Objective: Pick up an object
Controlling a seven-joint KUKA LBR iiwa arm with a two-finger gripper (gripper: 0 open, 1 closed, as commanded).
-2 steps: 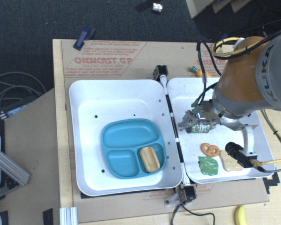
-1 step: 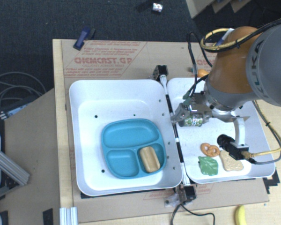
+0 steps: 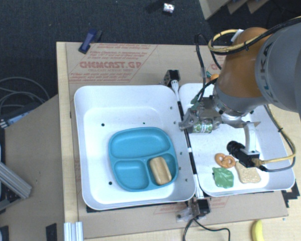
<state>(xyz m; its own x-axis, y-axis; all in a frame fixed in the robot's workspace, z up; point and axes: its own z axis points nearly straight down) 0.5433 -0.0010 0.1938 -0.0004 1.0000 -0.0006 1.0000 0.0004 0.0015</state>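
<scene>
Grey arm with orange band (image 3: 243,67) reaches in from the right over the right shallow white bin (image 3: 276,177). Pincer (image 3: 198,122) sits low at that bin's left edge, close to the divider; cannot tell how it is set. Just beside or under it, a small greenish-silver can-like object (image 3: 204,128); contact unclear.

Near front of right bin: brown pretzel-shaped piece (image 3: 223,160), green leaf-shaped piece (image 3: 222,177), tan toast-shaped piece (image 3: 248,175), close together.

Left shallow white bin (image 3: 90,114): blue three-compartment plastic tray (image 3: 140,157), tan bread-roll-shaped piece (image 3: 160,170) in its lower right compartment.

Desk (image 3: 110,64): printed brown cardboard.
</scene>
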